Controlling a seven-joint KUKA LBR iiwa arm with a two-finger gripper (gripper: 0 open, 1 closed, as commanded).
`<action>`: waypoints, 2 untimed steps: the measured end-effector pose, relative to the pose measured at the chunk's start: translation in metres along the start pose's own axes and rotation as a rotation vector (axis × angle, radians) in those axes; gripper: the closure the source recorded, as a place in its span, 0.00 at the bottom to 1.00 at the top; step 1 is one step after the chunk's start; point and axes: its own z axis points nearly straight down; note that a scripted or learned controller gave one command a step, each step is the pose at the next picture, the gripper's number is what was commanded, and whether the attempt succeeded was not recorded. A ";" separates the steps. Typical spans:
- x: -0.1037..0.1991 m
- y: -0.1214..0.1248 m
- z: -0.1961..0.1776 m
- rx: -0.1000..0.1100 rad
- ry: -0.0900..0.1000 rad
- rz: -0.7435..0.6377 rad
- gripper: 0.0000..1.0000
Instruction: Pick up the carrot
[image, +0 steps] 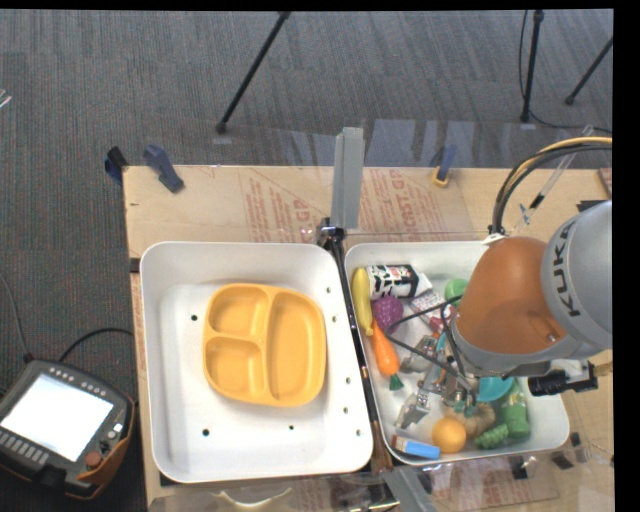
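Orange (449, 435), carrot (385, 352) in right bin (560, 436), gripper (428, 392) possibly empty

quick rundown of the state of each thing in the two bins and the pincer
carrot: lying in the right bin by its left wall, not gripped
pincer: low over the right bin, just right of the carrot, nothing seen between its fingers
banana: lying along the left wall, above the carrot
yellow tray: flat in the left bin, compartments bare
orange ball: resting near the front of the right bin

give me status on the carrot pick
Gripper low in right bin, nothing held. Carrot lies free beside banana. Purple toy crowds its top.
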 end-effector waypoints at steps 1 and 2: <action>-0.080 0.030 0.002 0.005 0.006 0.069 0.00; -0.051 0.012 0.000 0.001 0.001 0.285 0.00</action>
